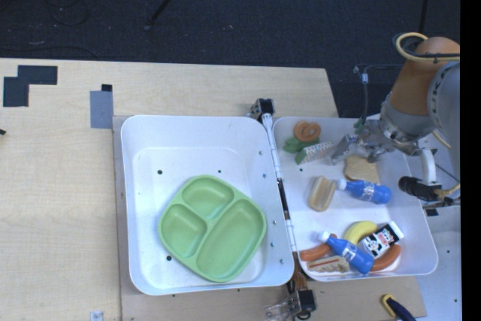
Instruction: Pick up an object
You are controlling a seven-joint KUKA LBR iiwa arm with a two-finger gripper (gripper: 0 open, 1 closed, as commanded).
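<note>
Gripper (359, 147): hanging low over the far part of the right bin (428, 255); I cannot tell its state.
Toast slice (361, 169): lying just beside the gripper, touching the blue bottle (366, 192).
Carrot toy (306, 133): resting in the far left corner.
Left bin (150, 139): holding a green divided plate (213, 228).

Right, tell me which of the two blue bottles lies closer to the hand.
The upper blue bottle, lying beside the tan block in the right bin, just below the hand. The other bottle lies at the bin's front edge, against the banana.
</note>
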